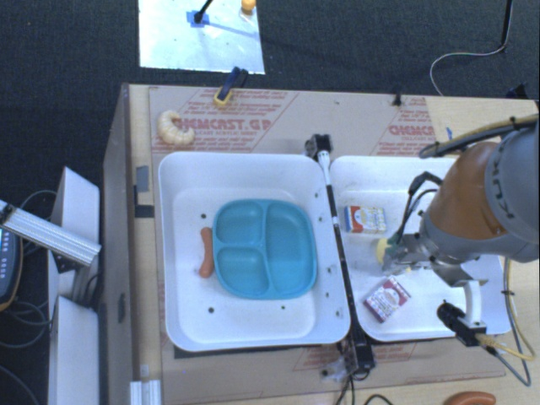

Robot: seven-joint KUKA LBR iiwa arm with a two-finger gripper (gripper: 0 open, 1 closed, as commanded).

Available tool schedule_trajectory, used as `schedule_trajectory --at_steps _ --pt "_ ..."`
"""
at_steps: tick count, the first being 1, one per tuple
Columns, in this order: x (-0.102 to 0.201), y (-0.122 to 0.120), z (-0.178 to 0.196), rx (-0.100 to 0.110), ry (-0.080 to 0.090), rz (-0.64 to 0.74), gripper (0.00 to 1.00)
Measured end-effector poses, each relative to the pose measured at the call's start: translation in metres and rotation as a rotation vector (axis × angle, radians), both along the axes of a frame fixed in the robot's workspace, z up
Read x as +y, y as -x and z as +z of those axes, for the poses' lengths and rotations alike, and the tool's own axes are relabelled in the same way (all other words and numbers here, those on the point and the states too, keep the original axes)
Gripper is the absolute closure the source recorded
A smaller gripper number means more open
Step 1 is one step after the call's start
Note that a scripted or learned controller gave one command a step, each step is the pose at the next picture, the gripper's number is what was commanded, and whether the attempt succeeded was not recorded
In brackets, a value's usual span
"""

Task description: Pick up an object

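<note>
The hand (395, 256), grip unclear, sits in the right bin (371, 169) at a yellow object (382, 247), maroon packet (386, 299) at six o'clock.

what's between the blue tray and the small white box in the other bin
In the camera view, the blue tray and the white box are parted by bare left-bin floor and the black divider where the two bins meet.

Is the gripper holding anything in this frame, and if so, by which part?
Cannot be told. The gripper is down in the right bin at a small yellow object, but the arm hides the contact.
</note>
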State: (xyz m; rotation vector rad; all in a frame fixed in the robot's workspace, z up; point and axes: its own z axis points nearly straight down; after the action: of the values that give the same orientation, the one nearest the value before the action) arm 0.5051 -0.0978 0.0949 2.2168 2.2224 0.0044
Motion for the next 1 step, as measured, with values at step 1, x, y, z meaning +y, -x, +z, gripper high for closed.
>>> schedule_trajectory --at_steps 1 --pt "0.0000 0.0000 0.0000 0.000 0.000 0.000 0.00"
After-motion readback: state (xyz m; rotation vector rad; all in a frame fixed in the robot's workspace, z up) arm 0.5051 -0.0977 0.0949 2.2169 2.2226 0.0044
